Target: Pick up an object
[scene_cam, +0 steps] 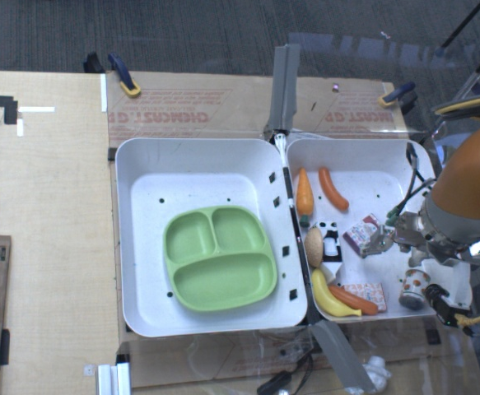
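Gripper (379, 241): hanging low in right bin (363, 151), tips right at small red-and-white packet (360, 235); fingers blurring together, open or closed — cannot tell.
Near row: banana (323, 295), orange carrot (356, 299), flat patterned packet (361, 290) crowding front wall; small mug (412, 288) under arm.
Step tip: likely going for packet; coming straight down, closing across its narrow side, avoiding neighbours.
Far row: upright carrot (305, 191), red sausage (333, 188) lying clear.
Left bin: green divided plate (220, 257).
Hidden: wrist (454, 220) covering bin's right side; contact with packet unclear.

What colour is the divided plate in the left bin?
The divided plate is light green, seen clearly in the camera view.
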Tool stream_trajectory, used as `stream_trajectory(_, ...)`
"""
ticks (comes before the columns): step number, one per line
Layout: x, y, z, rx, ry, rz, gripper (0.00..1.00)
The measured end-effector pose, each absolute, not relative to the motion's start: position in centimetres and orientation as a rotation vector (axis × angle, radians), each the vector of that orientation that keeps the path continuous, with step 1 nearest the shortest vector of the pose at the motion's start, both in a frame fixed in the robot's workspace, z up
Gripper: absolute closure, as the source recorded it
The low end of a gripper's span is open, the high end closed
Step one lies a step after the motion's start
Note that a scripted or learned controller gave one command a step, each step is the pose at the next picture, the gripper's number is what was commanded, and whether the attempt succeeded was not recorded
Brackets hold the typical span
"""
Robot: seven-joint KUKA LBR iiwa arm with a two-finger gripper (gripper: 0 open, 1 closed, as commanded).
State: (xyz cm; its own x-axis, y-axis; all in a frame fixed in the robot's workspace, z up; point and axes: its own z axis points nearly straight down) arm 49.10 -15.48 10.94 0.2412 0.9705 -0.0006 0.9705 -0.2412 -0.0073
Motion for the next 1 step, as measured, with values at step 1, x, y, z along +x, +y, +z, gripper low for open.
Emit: stream_trajectory(1, 48.04, -15.36, 14.83, -2.435, -1.979, 0.006, 0.0)
